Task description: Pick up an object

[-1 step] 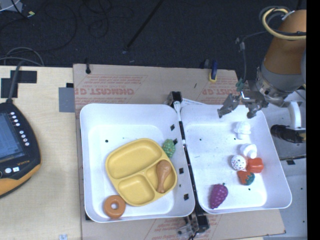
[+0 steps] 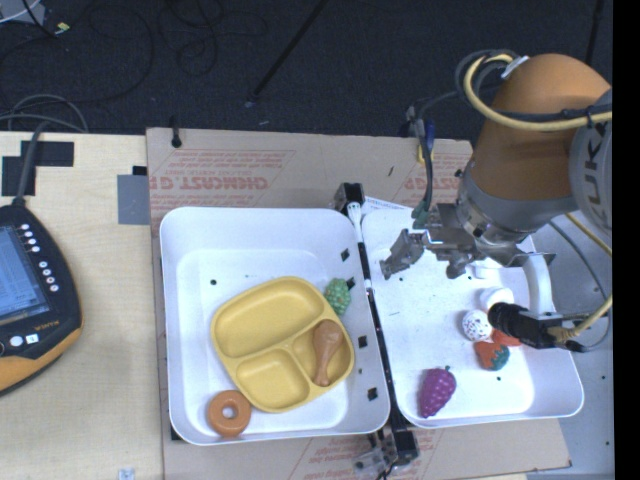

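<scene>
tool (image 2: 400,256) hangs over right bin (image 2: 560,393), fingers spread, gripping nothing | grape bunch (image 2: 436,390), dotted ball (image 2: 477,325), strawberry (image 2: 492,353) lie near its front | pick not yet made; descent, closing, lift remain

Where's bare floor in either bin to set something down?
Left bin: bare strip along the far wall, above the yellow tray; near side crowded by the tray, donut and drumstick. Right bin: bare middle floor between the divider and grapes; right side crowded by small toys.
</scene>
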You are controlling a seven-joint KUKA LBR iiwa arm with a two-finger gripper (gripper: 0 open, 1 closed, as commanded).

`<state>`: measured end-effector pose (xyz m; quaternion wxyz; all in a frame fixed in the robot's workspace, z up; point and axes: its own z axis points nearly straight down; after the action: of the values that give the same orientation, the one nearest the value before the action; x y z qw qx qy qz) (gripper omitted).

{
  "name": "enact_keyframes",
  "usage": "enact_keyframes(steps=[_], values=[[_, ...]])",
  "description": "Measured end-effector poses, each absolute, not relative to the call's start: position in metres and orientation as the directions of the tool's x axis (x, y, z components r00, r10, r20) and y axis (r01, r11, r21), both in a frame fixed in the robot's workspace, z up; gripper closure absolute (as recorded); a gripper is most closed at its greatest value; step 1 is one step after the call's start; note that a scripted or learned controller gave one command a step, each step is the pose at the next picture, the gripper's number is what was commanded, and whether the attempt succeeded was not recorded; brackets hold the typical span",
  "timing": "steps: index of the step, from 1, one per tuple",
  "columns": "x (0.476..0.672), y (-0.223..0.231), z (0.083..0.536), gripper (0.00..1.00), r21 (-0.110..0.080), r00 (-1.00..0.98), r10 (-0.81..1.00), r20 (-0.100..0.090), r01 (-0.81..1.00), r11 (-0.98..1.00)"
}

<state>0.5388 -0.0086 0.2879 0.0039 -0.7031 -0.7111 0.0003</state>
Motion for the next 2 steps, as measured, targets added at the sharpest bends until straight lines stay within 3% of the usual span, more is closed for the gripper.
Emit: enact_keyframes(steps=[1, 2], values=[[0.541, -0.016, 0.296, 1.00, -0.007, -0.001, 1.000, 0.001, 1.000, 0.001], [0.488, -0.059, 0.351, 1.00, 0.000, 0.004, 1.000, 0.000, 1.000, -0.004]])
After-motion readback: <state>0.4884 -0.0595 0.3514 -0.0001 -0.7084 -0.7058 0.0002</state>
